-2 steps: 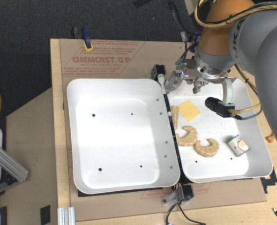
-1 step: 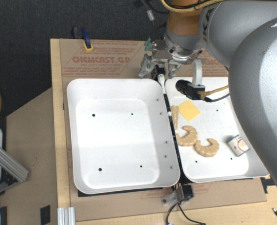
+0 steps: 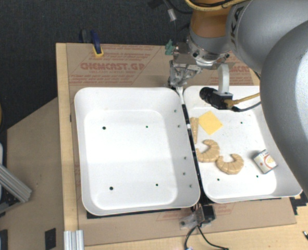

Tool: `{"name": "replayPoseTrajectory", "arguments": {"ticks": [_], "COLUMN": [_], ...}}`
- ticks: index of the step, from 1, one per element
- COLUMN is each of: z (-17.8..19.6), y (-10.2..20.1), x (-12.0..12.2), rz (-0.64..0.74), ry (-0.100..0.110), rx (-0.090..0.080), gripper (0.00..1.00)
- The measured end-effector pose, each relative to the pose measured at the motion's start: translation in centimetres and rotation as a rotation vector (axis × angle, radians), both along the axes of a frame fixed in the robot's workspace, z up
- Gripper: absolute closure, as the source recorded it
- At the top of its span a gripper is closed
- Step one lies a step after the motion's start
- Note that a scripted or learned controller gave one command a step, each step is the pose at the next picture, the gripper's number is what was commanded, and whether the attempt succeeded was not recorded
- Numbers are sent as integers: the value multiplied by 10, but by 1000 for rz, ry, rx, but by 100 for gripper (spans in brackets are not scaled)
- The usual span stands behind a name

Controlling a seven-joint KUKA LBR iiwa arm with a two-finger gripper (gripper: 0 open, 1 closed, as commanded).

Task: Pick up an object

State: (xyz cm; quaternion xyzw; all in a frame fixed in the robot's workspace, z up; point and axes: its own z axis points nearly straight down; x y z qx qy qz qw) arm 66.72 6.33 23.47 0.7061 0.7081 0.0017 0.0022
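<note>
**Gripper poised at the bins' far seam**

Brown cardboard (image 3: 122, 61) underlies two shallow white bins; the left bin (image 3: 91, 139) sits beside the right bin (image 3: 247, 189), which holds a yellow square cheese slice (image 3: 210, 122), two tan croissant-shaped pieces (image 3: 220, 158) and a small white carton (image 3: 265, 161). The gripper (image 3: 179, 81) hangs over the far rim between the bins (whether spread or pressed together, I cannot tell). A good pick likely means centring over one croissant, descending squarely, clear of neighbours.
</note>
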Motion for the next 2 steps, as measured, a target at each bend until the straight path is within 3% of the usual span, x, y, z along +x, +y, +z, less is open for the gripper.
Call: {"name": "replayPoseTrajectory", "arguments": {"ticks": [1, 2], "z": [42, 84], "y": [73, 115], "x": [0, -47], "rz": [5, 5], "ry": [-2, 3], "rx": [4, 4], "gripper": [100, 100]}}
